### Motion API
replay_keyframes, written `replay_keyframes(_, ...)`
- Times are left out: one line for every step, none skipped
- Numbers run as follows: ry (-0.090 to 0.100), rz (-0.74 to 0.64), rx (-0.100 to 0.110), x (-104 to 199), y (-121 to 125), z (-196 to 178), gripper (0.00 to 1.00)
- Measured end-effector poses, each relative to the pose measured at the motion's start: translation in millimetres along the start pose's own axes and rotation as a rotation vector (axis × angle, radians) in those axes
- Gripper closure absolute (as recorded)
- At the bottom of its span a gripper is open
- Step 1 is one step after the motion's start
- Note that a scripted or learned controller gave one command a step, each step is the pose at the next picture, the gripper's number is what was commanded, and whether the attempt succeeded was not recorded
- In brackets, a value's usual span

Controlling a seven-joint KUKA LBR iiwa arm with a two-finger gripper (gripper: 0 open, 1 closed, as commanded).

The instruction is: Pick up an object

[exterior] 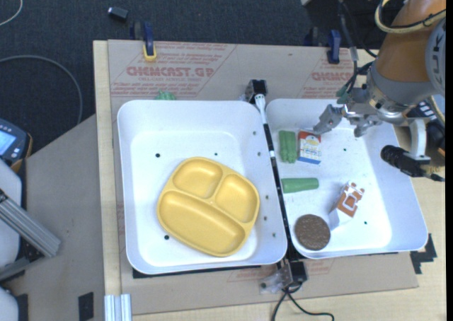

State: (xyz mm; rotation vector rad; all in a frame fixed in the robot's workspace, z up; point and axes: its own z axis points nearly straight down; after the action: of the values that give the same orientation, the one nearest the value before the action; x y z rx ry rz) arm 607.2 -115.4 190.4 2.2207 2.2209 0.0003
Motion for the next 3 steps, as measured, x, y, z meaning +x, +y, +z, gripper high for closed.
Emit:
replay_keyframes(0.003, -0.008, -0.016, 72, -41, -137, 0.0)
replay_keyframes(0.001, -0.006, -0.021, 115, -22, -323, 0.0)
replay_keyframes(-0.001, -0.002, -0.005, 114, -22, -324, 1.0)
